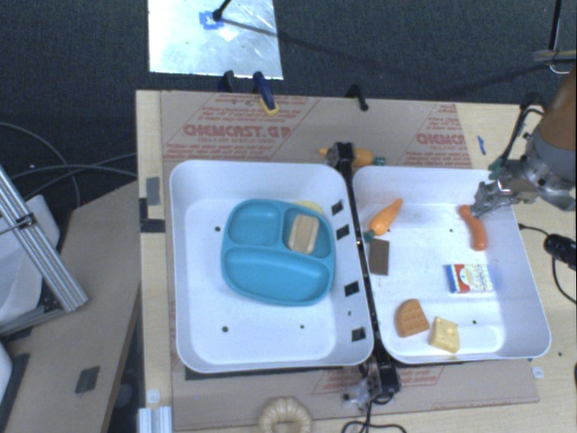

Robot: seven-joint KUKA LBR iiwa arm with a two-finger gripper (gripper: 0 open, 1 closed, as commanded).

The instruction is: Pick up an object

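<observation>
Camera view: gripper [491, 197], grip state unclear, at right bin's [532, 332] upper right, above small orange-red sausage [474, 228]; orange carrot [386, 216] leftward.

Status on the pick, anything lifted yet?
Nothing lifted. Done: the arm has reached the right bin. In hand: the gripper sits at the top end of the sausage, which lies flat on the bin floor. Left: grasp and lift. Carrot, box and cracker lie untouched.
</observation>
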